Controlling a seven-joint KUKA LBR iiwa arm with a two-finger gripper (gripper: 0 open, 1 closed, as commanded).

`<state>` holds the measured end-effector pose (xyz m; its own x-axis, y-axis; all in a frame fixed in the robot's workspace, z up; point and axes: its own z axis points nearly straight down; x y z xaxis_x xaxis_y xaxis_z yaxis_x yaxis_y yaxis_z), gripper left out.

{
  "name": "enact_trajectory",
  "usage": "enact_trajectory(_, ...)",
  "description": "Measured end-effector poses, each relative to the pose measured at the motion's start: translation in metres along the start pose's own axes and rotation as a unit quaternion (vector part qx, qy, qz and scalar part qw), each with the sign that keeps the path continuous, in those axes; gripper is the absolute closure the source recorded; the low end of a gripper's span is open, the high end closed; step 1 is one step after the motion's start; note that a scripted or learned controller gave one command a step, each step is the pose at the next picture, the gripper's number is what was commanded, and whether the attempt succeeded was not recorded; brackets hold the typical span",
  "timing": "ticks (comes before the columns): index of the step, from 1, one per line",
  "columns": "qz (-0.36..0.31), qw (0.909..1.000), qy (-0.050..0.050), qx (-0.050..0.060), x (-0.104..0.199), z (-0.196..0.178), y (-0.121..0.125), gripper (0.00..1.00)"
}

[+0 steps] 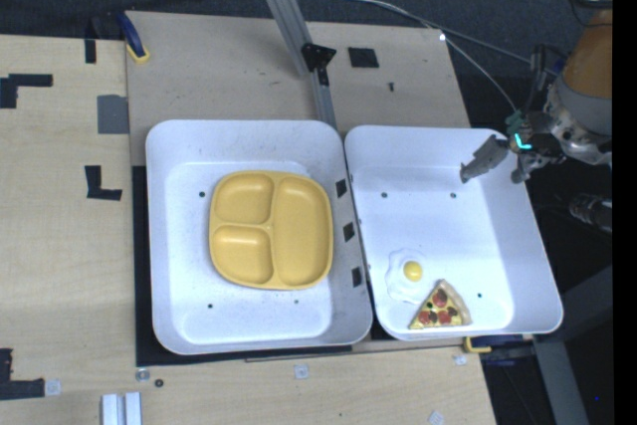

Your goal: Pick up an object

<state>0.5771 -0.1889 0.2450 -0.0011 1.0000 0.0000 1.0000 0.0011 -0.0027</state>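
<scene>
Nearest my camera, at the front of the right bin (498,214), I see a toy pizza slice (439,307) lying flat, its point toward the back, with a toy fried egg (406,274) just beside it on the left, the two touching or nearly so. Both sit well apart from the gripper (502,162). I have the arm (589,80) coming in from the right, its orange band above the wrist at the frame edge, the wrist bent so the gripper hangs over the right bin's far right corner, near the rim. Its two dark fingers are spread, one angled out to the left over the bin floor, the other closer to the wrist; nothing lies between them. A small teal light glows at the wrist. In the left bin (169,214) a yellow divided plate (271,229) with three compartments rests flat at the centre. I can read no writing on any item.
</scene>
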Motion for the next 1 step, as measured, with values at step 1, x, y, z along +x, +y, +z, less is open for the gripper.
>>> enact_trajectory(1,0.0,1.0,0.0,-0.001,0.0,-0.0005,0.0003,0.0)
